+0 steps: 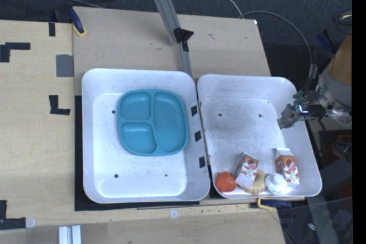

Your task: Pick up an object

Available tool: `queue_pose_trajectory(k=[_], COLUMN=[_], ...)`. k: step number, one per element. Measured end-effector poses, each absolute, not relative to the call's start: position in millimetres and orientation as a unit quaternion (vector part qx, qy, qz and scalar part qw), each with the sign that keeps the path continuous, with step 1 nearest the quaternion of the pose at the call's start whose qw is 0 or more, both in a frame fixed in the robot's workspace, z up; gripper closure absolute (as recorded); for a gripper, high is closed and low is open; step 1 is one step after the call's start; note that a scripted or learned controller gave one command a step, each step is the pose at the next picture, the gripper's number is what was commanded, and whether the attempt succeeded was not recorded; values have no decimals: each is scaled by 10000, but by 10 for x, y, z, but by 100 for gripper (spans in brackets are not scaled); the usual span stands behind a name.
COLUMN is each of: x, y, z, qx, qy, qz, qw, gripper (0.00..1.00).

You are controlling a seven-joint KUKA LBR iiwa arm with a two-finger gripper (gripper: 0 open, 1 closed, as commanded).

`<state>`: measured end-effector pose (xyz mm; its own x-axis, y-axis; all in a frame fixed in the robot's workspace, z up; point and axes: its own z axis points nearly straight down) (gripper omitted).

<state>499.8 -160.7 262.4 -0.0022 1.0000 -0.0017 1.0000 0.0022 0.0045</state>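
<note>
The arm's gripper (289, 116) sits at the right rim of the right bin (240, 123), mid-frame on the right, dark and small; whether it is released or clenched cannot be told. The right bin's floor is bare across its upper and middle stretch, leaving open room there. Its contents crowd the lower edge: an orange-red round object (226, 182), a small carton (247, 169) just beside it, a tan piece (259, 183) touching that carton, a white round item (278, 183), and a second carton (286, 166) near the lower right corner. The left bin (100, 140) holds a blue divided plate (152, 122) in its upper half. The two bins touch along the centre of the tabletop (126, 37).
</note>
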Motion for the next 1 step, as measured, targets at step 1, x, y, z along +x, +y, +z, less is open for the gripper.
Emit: queue_pose_trajectory(k=[1], x=[5246], y=[-1096], z=[2666], qx=[7045], qy=[7097], qz=[6], qw=[-4], gripper=[100])
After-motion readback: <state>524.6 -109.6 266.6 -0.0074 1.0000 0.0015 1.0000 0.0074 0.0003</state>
